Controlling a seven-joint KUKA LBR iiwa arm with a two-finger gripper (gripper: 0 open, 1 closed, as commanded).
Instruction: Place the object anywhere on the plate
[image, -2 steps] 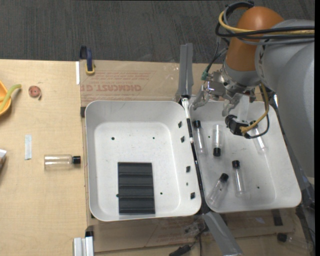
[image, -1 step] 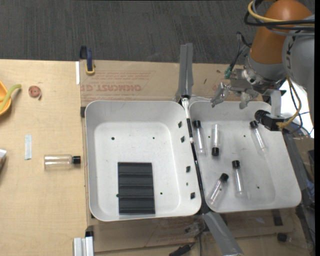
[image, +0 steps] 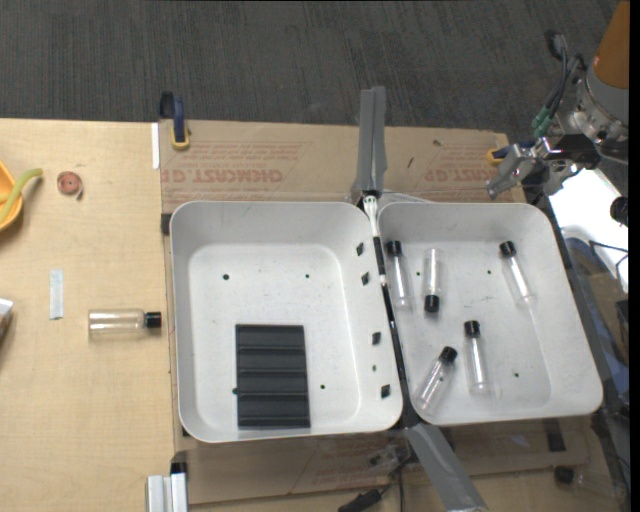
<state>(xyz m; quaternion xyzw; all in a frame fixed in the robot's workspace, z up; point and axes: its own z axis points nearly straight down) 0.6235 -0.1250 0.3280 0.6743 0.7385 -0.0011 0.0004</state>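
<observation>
From the overhead camera I see the two white bins side by side on the bench. The left bin (image: 190, 300) carries a dark ribbed plate (image: 271, 376) lying flat toward its near edge, with bare white floor around it. The right bin (image: 560, 300) holds five clear vials with black caps: one (image: 397, 274) along the left wall, one (image: 431, 280) just beside it, one (image: 515, 268) toward the far right, one (image: 477, 356) upright in the frame near the middle, and one (image: 436, 375) tilted toward the near left corner. None of them touches the plate. My gripper (image: 522, 165) sits at the upper right, past the far right corner of the right bin, above the cardboard and well apart from every vial; at this angle I cannot tell how its fingers stand, and I see nothing between them. Another clear vial (image: 124, 321) lies on the wooden bench left of the bins.
</observation>
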